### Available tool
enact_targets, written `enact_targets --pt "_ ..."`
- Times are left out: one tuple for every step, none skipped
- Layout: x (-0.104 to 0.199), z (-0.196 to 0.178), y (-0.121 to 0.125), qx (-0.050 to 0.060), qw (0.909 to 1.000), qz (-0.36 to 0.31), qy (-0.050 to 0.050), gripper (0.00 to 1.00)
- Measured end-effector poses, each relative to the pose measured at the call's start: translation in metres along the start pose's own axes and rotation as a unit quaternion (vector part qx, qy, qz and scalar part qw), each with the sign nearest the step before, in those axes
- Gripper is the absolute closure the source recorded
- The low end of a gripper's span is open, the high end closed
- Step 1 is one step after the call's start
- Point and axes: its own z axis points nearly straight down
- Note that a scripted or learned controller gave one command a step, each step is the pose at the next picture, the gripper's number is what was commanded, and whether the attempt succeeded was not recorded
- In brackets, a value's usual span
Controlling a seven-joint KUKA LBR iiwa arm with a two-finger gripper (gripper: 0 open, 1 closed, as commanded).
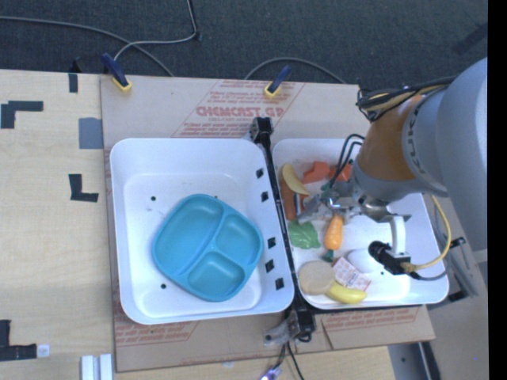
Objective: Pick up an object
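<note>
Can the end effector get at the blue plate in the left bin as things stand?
Probably yes. The blue plate lies flat with nothing on top of it; the end effector sits over the right bin, so the arm must cross the divider.

On the table (47, 212) two bins sit side by side. A divided plate (207, 247) lies in the left bin (131, 172). The right bin (428, 295) holds a carrot (334, 233), a banana (347, 293) near its front edge, and other toy food.

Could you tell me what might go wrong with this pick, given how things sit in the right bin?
The toys are crowded: the carrot, green leaf and banana peel lie close together under the gripper, so it may nudge a neighbour or catch two. They also sit near the bin divider, which the gripper could strike.
</note>
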Motion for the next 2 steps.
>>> enact_targets --pt "0.000 -0.010 0.000 0.000 1.0000 0.000 0.000 1.00" --pt "0.046 -0.098 -0.038 0.004 1.0000 0.000 0.001 1.00"
